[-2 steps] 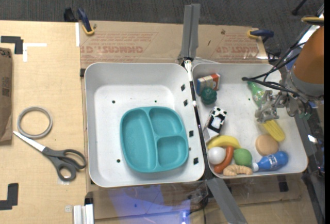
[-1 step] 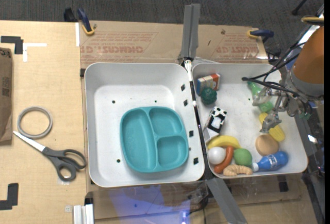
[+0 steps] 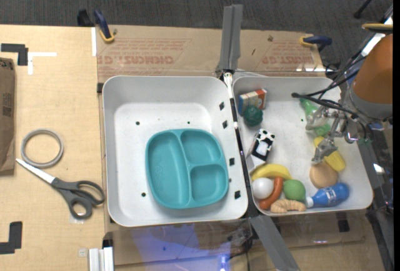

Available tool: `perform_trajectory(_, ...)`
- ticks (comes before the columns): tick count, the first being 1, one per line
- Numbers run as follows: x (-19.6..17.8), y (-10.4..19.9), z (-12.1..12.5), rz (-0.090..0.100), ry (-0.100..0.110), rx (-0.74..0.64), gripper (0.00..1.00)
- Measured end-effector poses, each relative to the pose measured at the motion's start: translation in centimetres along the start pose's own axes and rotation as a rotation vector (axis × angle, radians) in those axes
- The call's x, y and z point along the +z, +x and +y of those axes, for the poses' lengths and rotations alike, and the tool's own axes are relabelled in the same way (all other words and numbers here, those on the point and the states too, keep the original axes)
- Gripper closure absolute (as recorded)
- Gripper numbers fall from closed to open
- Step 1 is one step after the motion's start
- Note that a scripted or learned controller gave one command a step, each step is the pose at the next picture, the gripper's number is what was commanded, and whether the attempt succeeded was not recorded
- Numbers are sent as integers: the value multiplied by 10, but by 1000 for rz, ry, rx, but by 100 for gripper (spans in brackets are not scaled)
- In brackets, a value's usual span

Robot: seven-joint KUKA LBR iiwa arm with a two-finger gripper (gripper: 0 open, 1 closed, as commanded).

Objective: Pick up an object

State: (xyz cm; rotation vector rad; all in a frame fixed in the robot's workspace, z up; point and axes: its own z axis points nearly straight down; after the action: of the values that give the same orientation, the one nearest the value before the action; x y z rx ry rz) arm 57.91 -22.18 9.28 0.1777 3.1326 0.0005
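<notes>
Far left on the bench: a roll of tape (image 3: 42, 147) lying flat, with a pair of grey-handled scissors (image 3: 65, 188) just below it, blades pointing up-left. Next, the left bin (image 3: 119, 101), holding a teal divided plate (image 3: 187, 168) tilted slightly, set toward the bin's lower middle. Beyond the divider, the right bin (image 3: 281, 85), crowded with small things. Near its upper left corner, a small box (image 3: 253, 99) with a dark green ball (image 3: 252, 116) touching its lower edge. Lower down, a black-and-white cube (image 3: 263, 143). Along the lower part, a banana (image 3: 270, 171) arched over a white egg (image 3: 262, 188), a green round fruit (image 3: 294, 189) just beside the egg, a tan peanut-shaped piece (image 3: 289, 205) below them, and a blue bottle (image 3: 328, 196) lying on its side. Further right, a tan round object (image 3: 323, 176) touching a yellow block (image 3: 334, 160). Above those, the gripper (image 3: 324, 148) reaching in from the right edge, low over the tan round object and yellow block. Could not tell whether clenched or released, nor whether grasping anything. Orange band of the arm (image 3: 377, 73) at far right.
</notes>
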Motion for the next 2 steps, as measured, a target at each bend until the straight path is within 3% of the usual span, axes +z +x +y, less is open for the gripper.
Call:
perform_trajectory(1, -10, -2, 1, -5, 1, -3, 100)
perform_trajectory(2, -10, -2, 1, -5, 1, -3, 0)
